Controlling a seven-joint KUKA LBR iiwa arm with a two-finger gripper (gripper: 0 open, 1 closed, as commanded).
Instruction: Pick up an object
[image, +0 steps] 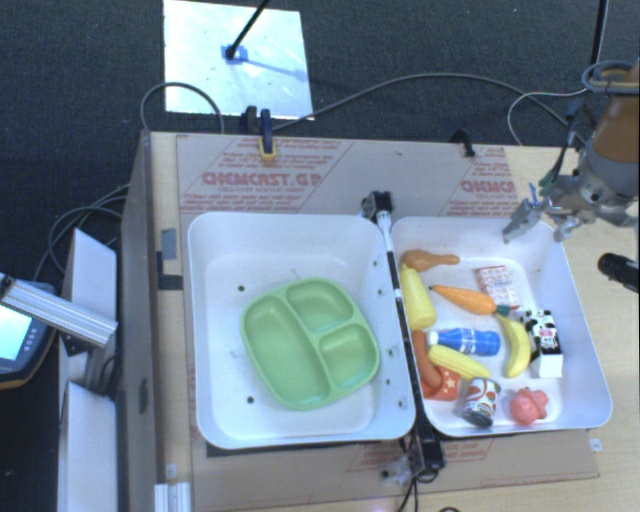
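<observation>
My gripper (546, 218) hangs open above the far right corner of the right bin (585, 335), with nothing between its two fingers. Below and to its left, the right bin holds several toy items: a carrot (466, 298), a banana (517, 345), a blue bottle (466, 342), a yellow corn cob (415, 298), a pink packet (496, 284), a small can (481, 401), a pink toy (529, 404) and a black-and-white carton (543, 338).
The left bin (220, 250) holds a green divided plate (310, 342). A black divider rail (395, 300) runs between the bins. Cables cross the cardboard sheet (300, 170) behind the bins.
</observation>
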